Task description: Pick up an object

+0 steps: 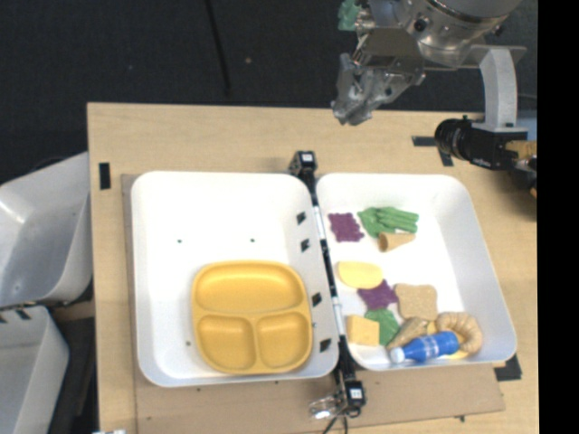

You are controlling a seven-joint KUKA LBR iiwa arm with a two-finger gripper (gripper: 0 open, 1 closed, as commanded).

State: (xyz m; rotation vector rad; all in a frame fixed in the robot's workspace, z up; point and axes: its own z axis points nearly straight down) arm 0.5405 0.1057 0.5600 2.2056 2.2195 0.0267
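My gripper [348, 108] hangs high above the bench's far edge, behind the right bin [470, 215], with nothing visibly between its fingers. In that bin lie a purple piece [345, 227], a green bundle [389, 218], a small tan cone [395, 240], a yellow oval [358, 273], a second purple piece [377, 295], a slice of toast [417, 300], a yellow wedge [363, 330], a green piece [387, 325], a croissant [461, 327] and a blue bottle [425, 348].
The left bin [172, 233] holds a yellow divided tray [251, 316] near its front. A divider with black clips [318, 269] runs between the bins. White containers [36, 242] stand off the bench's left side.
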